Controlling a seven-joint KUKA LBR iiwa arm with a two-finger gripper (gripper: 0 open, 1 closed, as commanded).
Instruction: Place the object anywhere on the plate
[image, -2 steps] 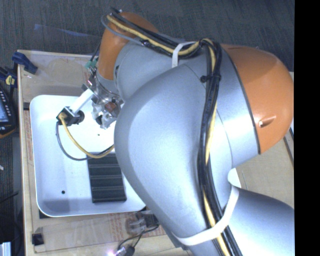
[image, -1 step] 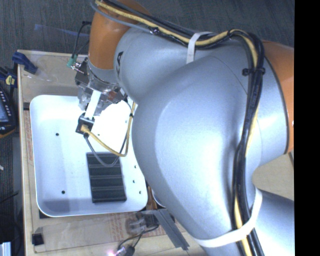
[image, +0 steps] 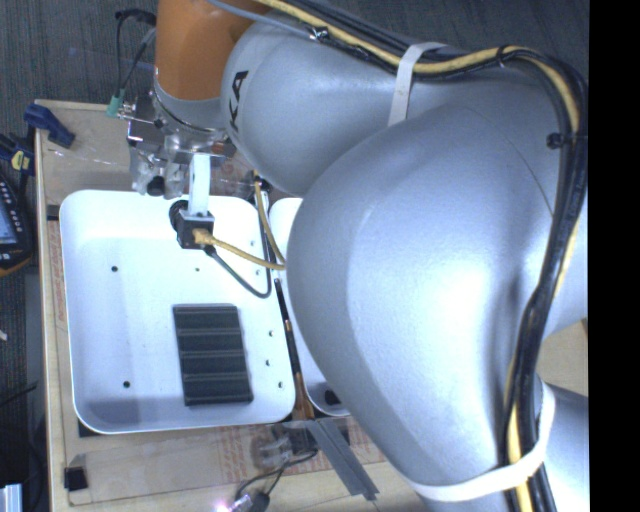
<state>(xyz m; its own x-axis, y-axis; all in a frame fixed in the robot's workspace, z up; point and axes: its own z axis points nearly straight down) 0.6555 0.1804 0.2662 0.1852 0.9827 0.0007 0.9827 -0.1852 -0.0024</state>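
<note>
A black ribbed rectangular slab (image: 212, 354) lies flat in the left white bin (image: 100, 300), toward its near side. My gripper (image: 158, 172) hangs over the far rim of that bin, well apart from the slab, below the orange band of the arm. Nothing shows held in it. The big grey arm covers most of the right bin (image: 312, 395), where just a strip of white rim and a small dark patch (image: 335, 400) at its near left corner can be seen.
The wooden bench (image: 150, 460) runs around the bins. A blue clamp (image: 48, 122) sits at the far left corner, and metal brackets with cables (image: 300, 450) lie at the near edge between the bins.
</note>
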